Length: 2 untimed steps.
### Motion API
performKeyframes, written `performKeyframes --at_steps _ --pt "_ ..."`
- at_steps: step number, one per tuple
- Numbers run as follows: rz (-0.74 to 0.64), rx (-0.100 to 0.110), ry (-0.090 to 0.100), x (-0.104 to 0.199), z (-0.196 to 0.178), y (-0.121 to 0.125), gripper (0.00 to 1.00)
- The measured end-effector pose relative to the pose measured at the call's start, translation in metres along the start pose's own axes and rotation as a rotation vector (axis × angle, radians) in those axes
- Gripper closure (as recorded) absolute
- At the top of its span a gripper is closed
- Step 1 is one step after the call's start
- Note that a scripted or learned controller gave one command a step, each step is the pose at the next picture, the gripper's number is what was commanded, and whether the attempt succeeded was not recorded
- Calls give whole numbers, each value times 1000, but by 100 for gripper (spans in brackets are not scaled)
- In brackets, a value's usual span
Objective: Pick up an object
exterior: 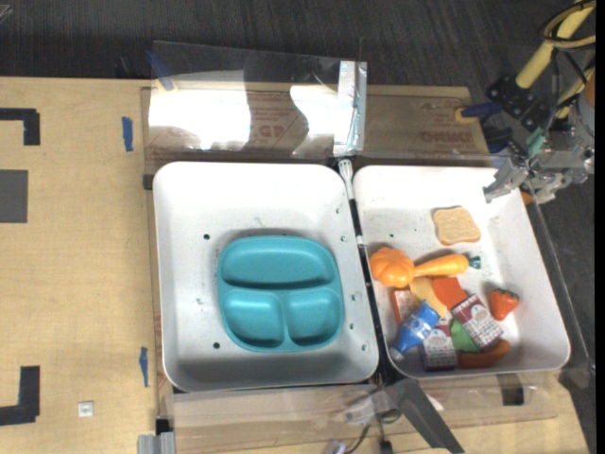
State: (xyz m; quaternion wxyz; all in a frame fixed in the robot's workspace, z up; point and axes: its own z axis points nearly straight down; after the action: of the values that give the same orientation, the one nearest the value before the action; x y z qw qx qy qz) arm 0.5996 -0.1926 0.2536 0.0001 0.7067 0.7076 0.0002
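The single overhead camera looks down at a slant on two shallow white bins set side by side on a tan wooden bench (66, 282).

The left white plastic bin (180, 206) holds a teal plastic tray with three compartments (280, 291), one long section at the far side and two smaller ones nearer the camera. The tray lies flat near the middle of that bin.

The right white plastic bin (539, 253) holds a cluster of toy food. A tan slice of toy bread (456, 224) lies alone toward the far part of the bin, apart from the rest. Nearer the camera, an orange toy carrot (437, 266) lies beside a rounded orange toy piece (390, 268) close to the divider between the bins. A small red toy strawberry (504, 303) sits toward the right wall. A blue toy container (415, 330) lies in the heap of small red, white and green packets (465, 328) at the near end of the bin, the pieces touching one another.

The arm's two-finger gripper (518, 175) hangs over the far right corner of the right bin, above its rim, well apart from the toys. Nothing is visible between its fingers, and whether they are spread or closed cannot be told at this angle.

Behind the bins stands a clear plastic sheet (255, 107), catching bright glare.
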Motion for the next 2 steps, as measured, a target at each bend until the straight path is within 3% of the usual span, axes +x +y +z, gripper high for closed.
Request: performKeyframes --at_steps 1,2 --pt "-112 -8 -2 15 165 -7 0" --pt "-110 -12 -3 15 154 -6 100"
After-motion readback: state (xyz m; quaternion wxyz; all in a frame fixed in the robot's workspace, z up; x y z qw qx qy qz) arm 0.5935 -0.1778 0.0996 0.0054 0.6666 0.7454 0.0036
